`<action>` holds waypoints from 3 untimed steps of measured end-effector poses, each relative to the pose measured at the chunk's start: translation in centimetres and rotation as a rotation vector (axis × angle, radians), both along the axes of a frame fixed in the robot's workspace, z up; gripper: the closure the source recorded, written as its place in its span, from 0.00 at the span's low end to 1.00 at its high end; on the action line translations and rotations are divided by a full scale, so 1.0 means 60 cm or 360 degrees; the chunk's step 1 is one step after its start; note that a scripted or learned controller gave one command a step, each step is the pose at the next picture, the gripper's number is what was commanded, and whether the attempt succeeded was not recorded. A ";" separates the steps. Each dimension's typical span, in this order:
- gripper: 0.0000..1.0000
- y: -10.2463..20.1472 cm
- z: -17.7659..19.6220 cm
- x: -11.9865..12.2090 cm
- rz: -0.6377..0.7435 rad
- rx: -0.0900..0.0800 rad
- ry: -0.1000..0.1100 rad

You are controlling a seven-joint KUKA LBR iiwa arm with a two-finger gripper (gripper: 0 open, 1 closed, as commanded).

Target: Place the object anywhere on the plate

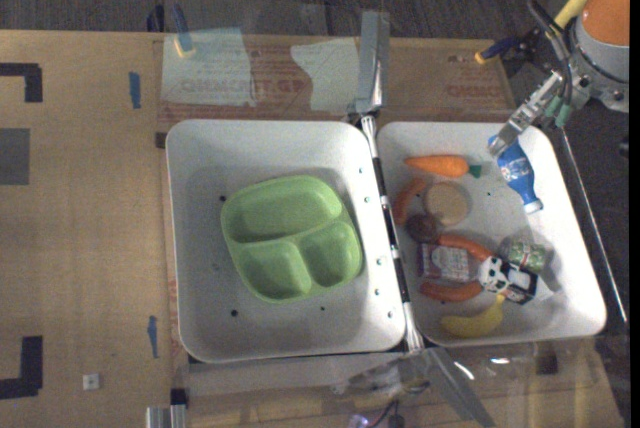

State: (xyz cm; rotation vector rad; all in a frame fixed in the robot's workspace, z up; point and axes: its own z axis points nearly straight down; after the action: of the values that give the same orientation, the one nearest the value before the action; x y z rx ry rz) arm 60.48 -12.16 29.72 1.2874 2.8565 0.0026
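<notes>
Hovering over the upper right corner of the right bin (585,266), the gripper (520,126) was found with a blue and white bottle (520,174) hanging just below its fingertips. The bottle's top sat at the fingers, but it could not be told from this slanted view whether the fingers actually closed on it or merely stood above it. The bottle appeared tilted, its lower end over the bin floor near the right wall.

The green plate (291,236), divided into three compartments, lay in the middle of the left bin (190,216), well apart from the gripper and with nothing on it. The task was judged not yet completed: the object had still to be carried across the divider between the bins.

Remaining in the right bin were a carrot (437,165), a round tan disc (447,205), a banana (474,321), a small purple packet (444,262), a green can (526,255) and a black and white toy (508,280), crowded in the lower half. The bottle's position near the edge, clear of that clutter, likely made it the easier pick. Risk noted: a loose or off-centre hold on the bottle could fail during transfer.
</notes>
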 end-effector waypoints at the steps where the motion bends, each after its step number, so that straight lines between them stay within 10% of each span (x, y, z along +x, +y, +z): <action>1: 1.00 -0.022 0.062 -0.037 0.0010 0.0000 0.0001; 3: 1.00 -0.036 0.040 -0.085 0.0496 0.0000 0.0008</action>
State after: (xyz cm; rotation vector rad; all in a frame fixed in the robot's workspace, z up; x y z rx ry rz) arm 55.40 -14.30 32.13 0.8297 3.0264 0.0012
